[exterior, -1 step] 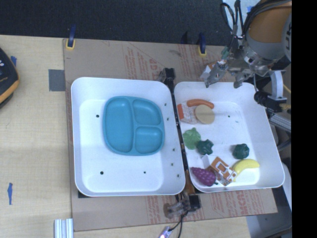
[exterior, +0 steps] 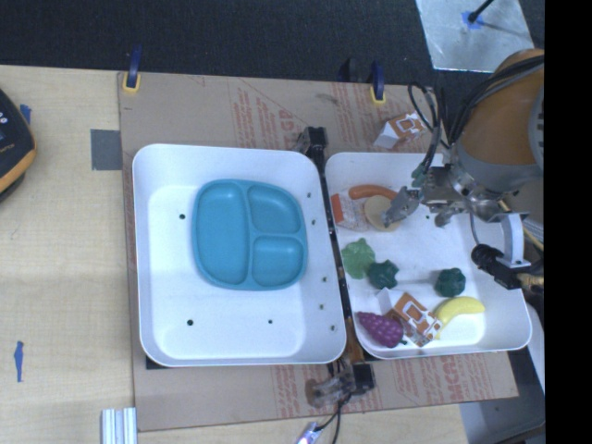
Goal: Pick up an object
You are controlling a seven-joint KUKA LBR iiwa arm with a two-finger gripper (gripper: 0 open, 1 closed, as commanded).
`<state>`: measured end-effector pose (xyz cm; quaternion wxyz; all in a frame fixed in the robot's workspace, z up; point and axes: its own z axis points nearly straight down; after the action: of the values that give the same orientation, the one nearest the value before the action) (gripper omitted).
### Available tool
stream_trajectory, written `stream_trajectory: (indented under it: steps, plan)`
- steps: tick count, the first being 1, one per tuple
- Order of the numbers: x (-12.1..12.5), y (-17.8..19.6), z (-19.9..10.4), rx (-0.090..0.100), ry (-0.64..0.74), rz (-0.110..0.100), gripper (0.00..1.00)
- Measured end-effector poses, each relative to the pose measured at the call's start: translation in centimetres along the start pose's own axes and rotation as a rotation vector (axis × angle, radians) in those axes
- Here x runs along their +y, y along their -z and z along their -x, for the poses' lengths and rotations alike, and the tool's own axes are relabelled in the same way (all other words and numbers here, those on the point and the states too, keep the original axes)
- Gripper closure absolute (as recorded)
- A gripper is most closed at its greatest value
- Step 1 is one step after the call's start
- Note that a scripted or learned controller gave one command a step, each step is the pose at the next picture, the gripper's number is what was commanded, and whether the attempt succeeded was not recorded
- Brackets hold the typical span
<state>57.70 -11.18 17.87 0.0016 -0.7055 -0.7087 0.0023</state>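
The right bin (exterior: 499,336) holds several toy foods: an orange sausage (exterior: 370,192), a tan round piece (exterior: 377,214), a light green vegetable (exterior: 357,255), two dark green pieces (exterior: 382,272) (exterior: 450,282), a yellow banana (exterior: 460,310), purple grapes (exterior: 379,327) and an orange-and-white packet (exterior: 415,314). My gripper (exterior: 424,213) hangs over the back of this bin, just right of the tan piece. Its fingers stand apart with only white bin floor between them.
The left bin (exterior: 157,276) carries a blue divided plate (exterior: 250,234). A small orange-and-white carton (exterior: 400,131) lies on the cardboard behind the right bin. A black clamp (exterior: 314,140) sits where the bins meet. The arm's black cables (exterior: 435,118) loop above the wrist.
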Motion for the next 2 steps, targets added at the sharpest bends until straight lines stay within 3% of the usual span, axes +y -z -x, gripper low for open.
stream_trajectory:
  steps: [1,2]
  plan:
    - [-3.2,-3.9,8.4,-0.001,-0.001,0.001,0.0]
    - [-6.9,-8.8,10.0,0.001,0.0,0.002,0.0]
